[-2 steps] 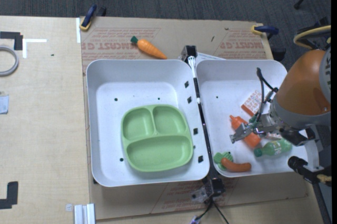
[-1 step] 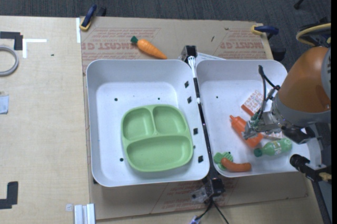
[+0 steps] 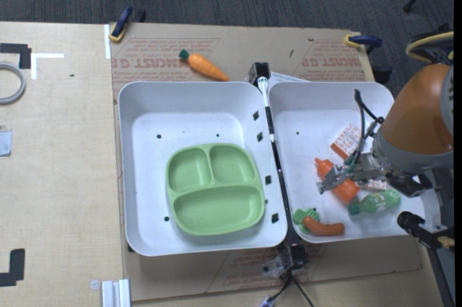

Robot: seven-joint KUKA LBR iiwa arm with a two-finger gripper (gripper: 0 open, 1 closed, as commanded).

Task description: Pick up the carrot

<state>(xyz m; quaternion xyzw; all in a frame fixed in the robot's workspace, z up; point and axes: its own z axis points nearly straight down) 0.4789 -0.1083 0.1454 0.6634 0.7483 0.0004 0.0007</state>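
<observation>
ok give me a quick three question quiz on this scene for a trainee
1. True or false: the green divided plate lies in the right bin.
2. The carrot outside the bins lies on: a) bare wood b) cardboard c) the plate.
3. Fill in: the gripper is over the ___ bin.
Key: 1 false, it is in the left bin; 2 b; 3 right.

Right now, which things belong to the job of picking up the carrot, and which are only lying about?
Job: orange toy carrot with green leafy end, in the right white bin; metal claw.
Lying about: green divided plastic plate; green plastic bottle; red-and-white packet; second orange carrot, on the cardboard outside the bins.
</observation>
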